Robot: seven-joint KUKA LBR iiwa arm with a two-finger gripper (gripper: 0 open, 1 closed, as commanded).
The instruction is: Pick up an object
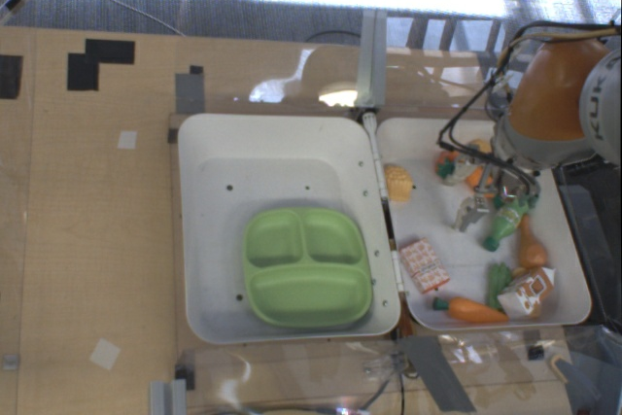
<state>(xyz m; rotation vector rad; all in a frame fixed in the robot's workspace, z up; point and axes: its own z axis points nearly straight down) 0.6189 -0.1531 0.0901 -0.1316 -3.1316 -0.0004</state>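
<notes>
Looking from the largest things down, we see the left bin carrying a green divided plate, and the right bin holding a crowd of small toys under the arm.

We judge the crowding to be the main risk. The green bottle lies tilted, touching or nearly touching the orange pear-shaped piece and the small green item below it, so a descent slightly off line could nudge the bottle aside or catch two things at once. A rounded bottle may also squirt out of a pinch taken across its slant.

The gripper sits low over the bin's middle, with metal fingers showing as pale prongs just left of the bottle's upper half; the view is too small for us to tell whether they are spread or closed, and we see nothing held between them. The carrot, the red-and-white packet and the yellow pastry lie well apart from it.
</notes>
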